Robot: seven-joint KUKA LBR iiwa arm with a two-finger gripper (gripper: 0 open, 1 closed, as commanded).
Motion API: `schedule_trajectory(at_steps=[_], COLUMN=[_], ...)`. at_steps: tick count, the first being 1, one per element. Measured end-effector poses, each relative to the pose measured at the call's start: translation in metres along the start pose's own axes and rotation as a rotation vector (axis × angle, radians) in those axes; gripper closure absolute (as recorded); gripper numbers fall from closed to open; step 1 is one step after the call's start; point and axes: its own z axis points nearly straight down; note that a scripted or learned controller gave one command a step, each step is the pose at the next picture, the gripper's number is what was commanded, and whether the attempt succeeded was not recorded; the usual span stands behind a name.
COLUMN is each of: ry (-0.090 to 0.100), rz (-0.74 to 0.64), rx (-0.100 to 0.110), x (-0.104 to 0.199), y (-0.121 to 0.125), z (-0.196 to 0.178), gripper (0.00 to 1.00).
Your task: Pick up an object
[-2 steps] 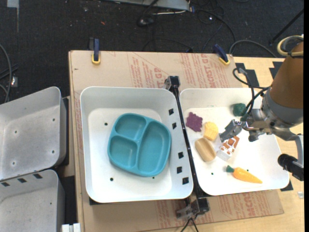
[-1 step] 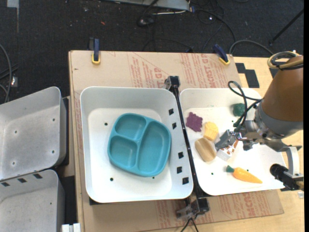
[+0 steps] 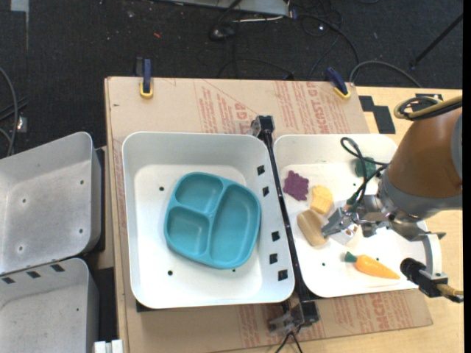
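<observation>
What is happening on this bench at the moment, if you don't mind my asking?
A grey and orange robot arm reaches in from the right over the right bin, trying to pick up an object. Its gripper is low among the toy foods, right beside a tan piece and near a yellow block; whether it has hold of anything is unclear. A purple piece and a toy carrot lie loose nearby. The left bin holds a teal divided plate.
</observation>
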Motion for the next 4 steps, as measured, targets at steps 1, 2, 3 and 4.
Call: schedule_trajectory(at_steps=[1,2,3,4], ry=[0.000,0.000,-0.001,-0.001], rz=[0.000,0.001,-0.004,-0.004], rx=[0.001,0.000,-0.005,-0.003], x=[-0.002,-0.002,-0.004,-0.004], y=[0.006,0.006,0.017,0.018], z=[0.044,0.033,-0.019,-0.070], gripper=[0.00,1.00,1.00,1.00])
